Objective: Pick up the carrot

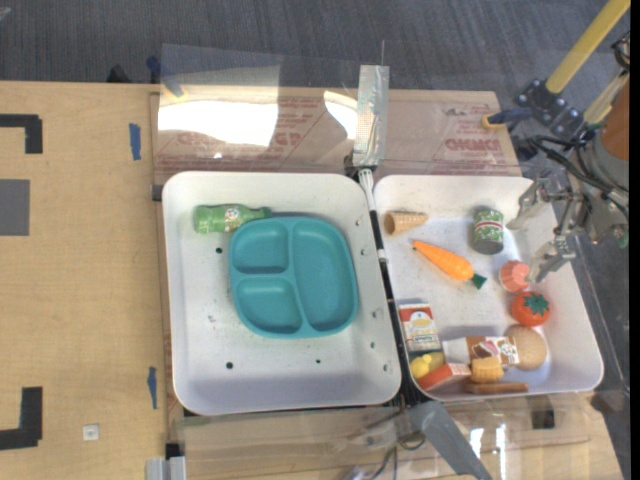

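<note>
The carrot (445,261) is orange with a small green tip. It lies slantwise on the floor of the right bin (590,363), near the bin's middle. My gripper (541,232) hangs over the right side of that bin, to the right of the carrot and apart from it. Its two metal fingers (526,205) stand open with nothing between them. The lower finger ends just above a small red fruit (514,275).
Around the carrot lie a cone (405,222), a green can (487,230), a tomato (531,309), a bun (528,348), a carton (419,328) and corn (486,370). The left bin (190,368) holds a teal divided plate (293,275) and a green bottle (230,217).
</note>
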Controlling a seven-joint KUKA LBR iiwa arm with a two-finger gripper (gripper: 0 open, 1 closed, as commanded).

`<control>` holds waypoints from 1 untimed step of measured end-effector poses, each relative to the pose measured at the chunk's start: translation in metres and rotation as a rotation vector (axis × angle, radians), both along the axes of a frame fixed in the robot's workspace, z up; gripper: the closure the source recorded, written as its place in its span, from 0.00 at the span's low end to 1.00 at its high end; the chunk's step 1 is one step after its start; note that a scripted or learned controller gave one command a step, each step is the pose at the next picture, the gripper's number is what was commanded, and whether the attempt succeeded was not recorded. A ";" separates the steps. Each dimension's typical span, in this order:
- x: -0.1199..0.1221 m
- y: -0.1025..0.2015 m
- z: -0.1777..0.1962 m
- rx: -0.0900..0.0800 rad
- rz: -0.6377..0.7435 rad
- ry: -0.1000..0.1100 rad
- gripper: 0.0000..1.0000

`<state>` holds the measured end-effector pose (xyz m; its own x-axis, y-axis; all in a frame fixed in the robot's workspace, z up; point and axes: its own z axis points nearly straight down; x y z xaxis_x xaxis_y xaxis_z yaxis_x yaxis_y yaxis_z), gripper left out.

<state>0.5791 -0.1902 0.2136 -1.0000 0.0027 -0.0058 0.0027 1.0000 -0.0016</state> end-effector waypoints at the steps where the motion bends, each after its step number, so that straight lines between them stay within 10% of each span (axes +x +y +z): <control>1: -0.010 0.057 -0.116 0.000 -0.151 -0.007 0.00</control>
<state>0.5692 -0.1329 0.0979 -0.9881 0.1534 -0.0124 0.1535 0.9882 -0.0007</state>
